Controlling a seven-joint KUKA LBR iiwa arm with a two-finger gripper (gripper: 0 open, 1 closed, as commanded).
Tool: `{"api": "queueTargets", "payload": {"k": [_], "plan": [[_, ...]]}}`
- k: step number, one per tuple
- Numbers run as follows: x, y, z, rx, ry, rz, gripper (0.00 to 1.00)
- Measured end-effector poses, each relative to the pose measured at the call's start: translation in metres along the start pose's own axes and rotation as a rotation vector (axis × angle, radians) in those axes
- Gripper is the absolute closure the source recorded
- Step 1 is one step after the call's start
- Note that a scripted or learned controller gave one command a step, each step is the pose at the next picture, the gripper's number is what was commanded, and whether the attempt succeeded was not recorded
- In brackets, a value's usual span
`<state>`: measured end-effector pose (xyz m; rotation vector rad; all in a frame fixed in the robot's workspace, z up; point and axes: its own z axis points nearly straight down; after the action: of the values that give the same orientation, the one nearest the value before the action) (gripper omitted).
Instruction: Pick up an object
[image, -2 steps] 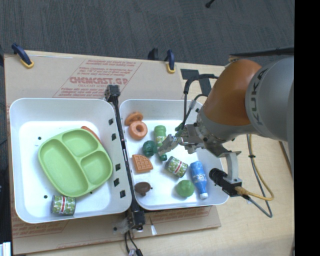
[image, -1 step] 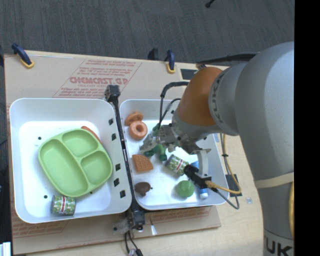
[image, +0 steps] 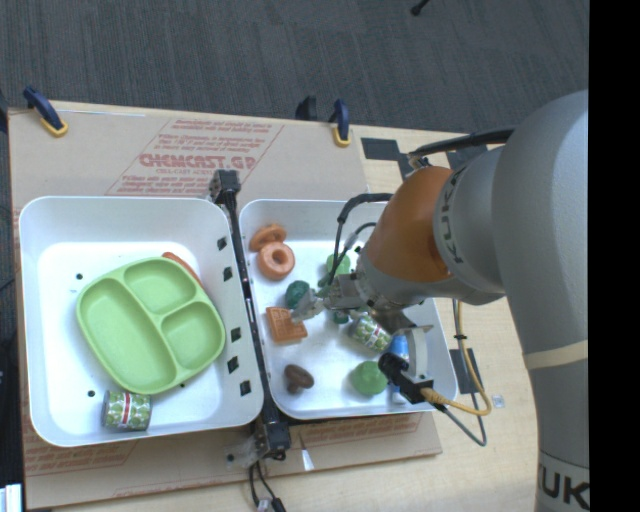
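Observation:
My gripper (image: 325, 302) hangs low in the right bin (image: 300, 402), under the orange wrist band. Just left of it lies a teal object (image: 297, 293), very close or touching. An orange waffle-like piece (image: 285, 326) lies below and left of the gripper. A patterned can (image: 370, 334) rests on its side just right of the gripper, beneath the wrist. Two orange rings (image: 277, 261) sit toward the bin's back left. A brown lump (image: 298, 377) and a green ball (image: 367, 379) lie near the front wall. A green item (image: 338, 266) is partly hidden behind the wrist.
The left bin (image: 40, 220) holds a green divided plate (image: 150, 325), a patterned can (image: 127, 409) at its front and a red-orange item (image: 181, 263) tucked behind the plate. A black clip rail (image: 238, 290) runs between the bins. A blue object (image: 398, 349) lies by the right bin's right wall.

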<state>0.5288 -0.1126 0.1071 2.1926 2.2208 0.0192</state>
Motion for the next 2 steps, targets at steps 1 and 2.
{"api": "queueTargets", "payload": {"k": [1,2], "plan": [[-0.001,0.001,-0.011,0.000,-0.002,-0.005,1.00],[0.061,-0.046,-0.104,0.023,0.007,0.006,1.00]]}}
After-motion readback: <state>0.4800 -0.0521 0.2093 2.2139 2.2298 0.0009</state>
